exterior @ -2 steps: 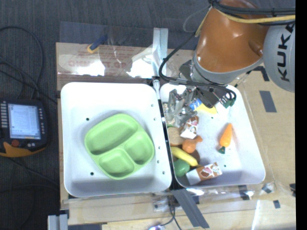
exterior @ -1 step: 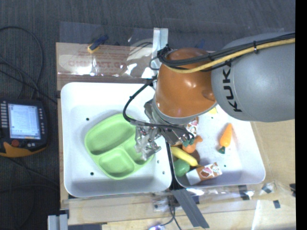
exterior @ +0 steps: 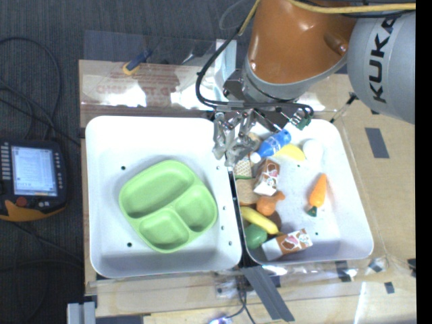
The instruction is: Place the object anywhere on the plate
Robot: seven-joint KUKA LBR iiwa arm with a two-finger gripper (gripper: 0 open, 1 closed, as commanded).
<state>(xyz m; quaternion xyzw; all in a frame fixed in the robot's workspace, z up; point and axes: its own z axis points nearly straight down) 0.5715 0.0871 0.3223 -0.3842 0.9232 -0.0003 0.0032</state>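
While toys crowd the right bin (exterior: 351, 201), green plate (exterior: 169, 204) alone in the left bin (exterior: 108, 181)

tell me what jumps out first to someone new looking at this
A bright green divided plate sits alone in the left bin. The right bin holds a jumble of toy food, including a carrot and a banana. Above its upper-left corner hangs the tool.

A light green plate (exterior: 169, 204) with three compartments lies flat and slightly askew in the left white bin (exterior: 108, 140), nothing on it.
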